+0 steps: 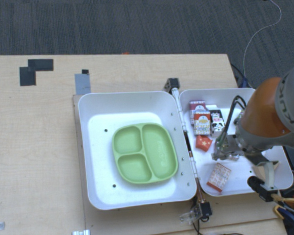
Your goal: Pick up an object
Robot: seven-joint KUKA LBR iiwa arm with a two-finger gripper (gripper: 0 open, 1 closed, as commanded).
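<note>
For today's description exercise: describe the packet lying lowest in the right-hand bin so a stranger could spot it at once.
Find the right bin of the two white bins. Near its front edge, below the tool, lies a pale speckled packet, tilted. Unlike the red packets clustered further back, it lies alone and has just a red strip at its lower end.

Arm (pixel 268 117) reaching from right, tool (pixel 224 150) lowered.

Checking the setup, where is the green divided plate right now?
The green divided plate lies in the left bin, near its middle, across the divider from the packets.
</note>
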